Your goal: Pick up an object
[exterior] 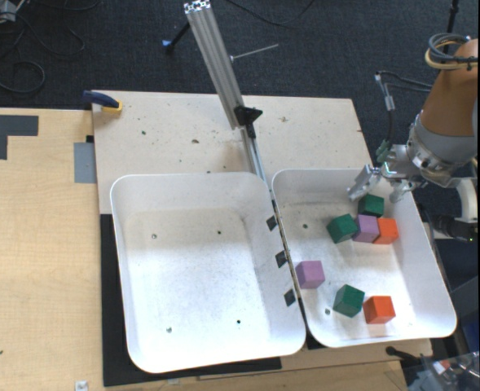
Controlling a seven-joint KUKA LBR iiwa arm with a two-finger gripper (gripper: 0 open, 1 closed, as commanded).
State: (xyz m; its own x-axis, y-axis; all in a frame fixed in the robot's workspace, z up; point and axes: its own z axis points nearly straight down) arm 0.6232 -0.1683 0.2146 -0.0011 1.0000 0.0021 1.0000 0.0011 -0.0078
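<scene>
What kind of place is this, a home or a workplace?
Most likely a robotics lab, not a home. A robot arm reaches over two white bins, one holding coloured test blocks, and cables lie across dark carpet.

Seven small cubes, all in the right bin [435,300]. Upper cluster: dark green cube [372,204] at the back, green cube [342,228] to the left, purple cube [367,228] in the middle, orange cube [386,230] on the right; the last three touch in a row. Lone purple cube [310,274] near the bin's left wall. Front pair: green cube [349,300] just beside orange cube [379,309]. All rest flat, some turned askew.
</scene>
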